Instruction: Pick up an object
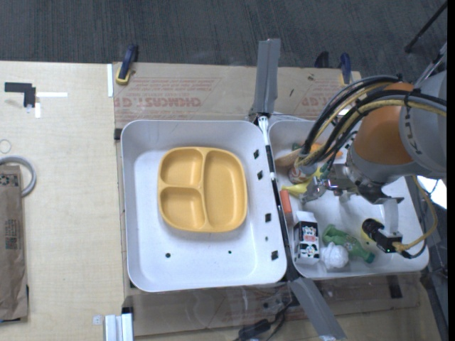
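You have the arm (398, 130) reaching in over the right bin (419, 261), its orange band above the bin's far right part and its cable bundle arching across the far edge. Your left bin (142, 261) carries just one thing, a yellow divided plate (202, 189), lying flat a little toward the far side of the bin's middle.

The loose items all sit in the right bin. A small black-and-white carton (307, 239) lies near its near left corner, with a white crumpled ball (335, 256) just beside it along the near edge and a green piece (341, 234) between that ball and the arm. An orange stick (286, 201) lies along the left wall, and a yellow piece (297, 188) sits just beyond it.

The gripper (340, 185) is low among this clutter near the bin's middle, but cables and wrist hardware hide it, so you cannot tell how it is set or whether it has anything. By my reading no object is lifted yet: the grasp and the raise are both left to do.
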Available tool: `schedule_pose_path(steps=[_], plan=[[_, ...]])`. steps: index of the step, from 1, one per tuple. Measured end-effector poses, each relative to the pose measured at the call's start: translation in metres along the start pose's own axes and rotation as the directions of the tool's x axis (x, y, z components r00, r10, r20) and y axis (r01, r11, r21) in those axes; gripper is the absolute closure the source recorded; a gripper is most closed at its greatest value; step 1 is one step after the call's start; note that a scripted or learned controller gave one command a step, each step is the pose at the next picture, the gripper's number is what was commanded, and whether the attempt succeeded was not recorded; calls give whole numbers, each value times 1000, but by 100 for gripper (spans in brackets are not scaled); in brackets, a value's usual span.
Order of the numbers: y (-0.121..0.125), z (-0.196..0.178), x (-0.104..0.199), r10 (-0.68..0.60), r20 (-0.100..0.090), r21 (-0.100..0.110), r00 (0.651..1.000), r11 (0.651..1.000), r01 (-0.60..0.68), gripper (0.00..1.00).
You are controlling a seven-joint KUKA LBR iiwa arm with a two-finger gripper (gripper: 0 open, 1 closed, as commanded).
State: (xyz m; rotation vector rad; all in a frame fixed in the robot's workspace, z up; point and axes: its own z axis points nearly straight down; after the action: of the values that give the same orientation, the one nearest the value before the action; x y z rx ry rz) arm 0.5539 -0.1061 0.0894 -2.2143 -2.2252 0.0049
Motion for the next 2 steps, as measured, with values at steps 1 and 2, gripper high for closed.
schedule_pose_path(steps=[1,2], plan=[[42,-71,11,-30,1,0,1000,1000,30,0],[9,0,-5,72,0,1,997,997,-72,0]])
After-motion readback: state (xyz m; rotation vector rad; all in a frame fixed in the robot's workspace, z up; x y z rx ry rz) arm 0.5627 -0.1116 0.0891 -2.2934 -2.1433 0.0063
